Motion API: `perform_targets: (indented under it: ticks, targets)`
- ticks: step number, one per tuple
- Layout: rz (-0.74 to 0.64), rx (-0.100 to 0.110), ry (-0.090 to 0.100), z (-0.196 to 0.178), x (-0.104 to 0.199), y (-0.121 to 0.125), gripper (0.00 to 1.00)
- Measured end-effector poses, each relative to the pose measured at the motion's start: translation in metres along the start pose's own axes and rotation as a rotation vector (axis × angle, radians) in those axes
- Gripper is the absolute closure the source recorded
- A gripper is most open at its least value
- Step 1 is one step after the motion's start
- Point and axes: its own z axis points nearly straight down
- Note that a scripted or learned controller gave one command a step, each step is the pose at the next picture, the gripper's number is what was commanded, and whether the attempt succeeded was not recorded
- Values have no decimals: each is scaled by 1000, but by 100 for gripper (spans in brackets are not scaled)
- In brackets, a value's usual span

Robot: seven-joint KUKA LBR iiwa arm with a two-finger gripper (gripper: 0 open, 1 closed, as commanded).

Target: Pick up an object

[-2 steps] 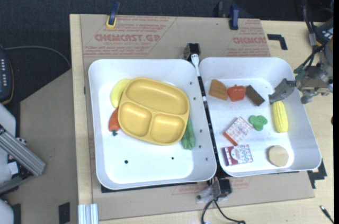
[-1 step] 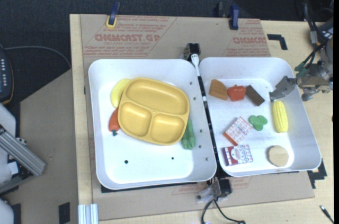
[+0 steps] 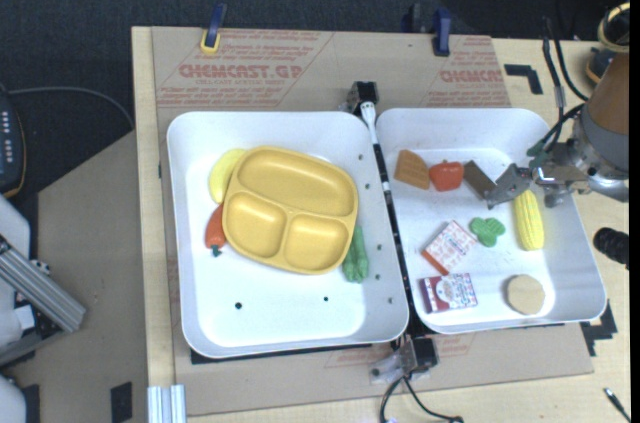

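So the likeliest target here is the corn cob [image 3: 529,219], a yellow toy lying lengthwise near the far-right side of the right bin [image 3: 570,296], since that's what the gripper [image 3: 520,183] sits closest to. The tool hangs just above the cob's top end, and honestly I can't tell how it's set, the wrist hardware blocks that part.

If I were tuning this step, I'd center over the cob's middle rather than its tip, and turn the wrist so the closing direction runs across the short width. Grabbing a rounded thing by the end probably just squirts it out.

Watch the neighbors: a green leafy piece [image 3: 487,230] lies just left of the cob, and a brown block [image 3: 479,179] is near the gripper's left side. A red tomato [image 3: 446,175] and an orange-brown wedge [image 3: 411,168] sit further left, a round tan cookie [image 3: 524,294] below, and two small red-and-white packets [image 3: 449,246] toward the bin's middle.

The left bin [image 3: 190,211] has a yellow divided tray [image 3: 290,209] piled over some veggies, well apart from all this.
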Motion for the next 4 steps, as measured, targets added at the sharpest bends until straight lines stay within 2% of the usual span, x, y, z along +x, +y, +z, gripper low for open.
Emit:
perform_targets:
  ticks: [1,2,3,4]
  targets:
    - [0,-1,0,44,5,0,0]
    - [1,0,0,105,0,0,0]
    - [0,-10,1,117,0,3,0]
    - [0,-19,0,105,1,5,100]
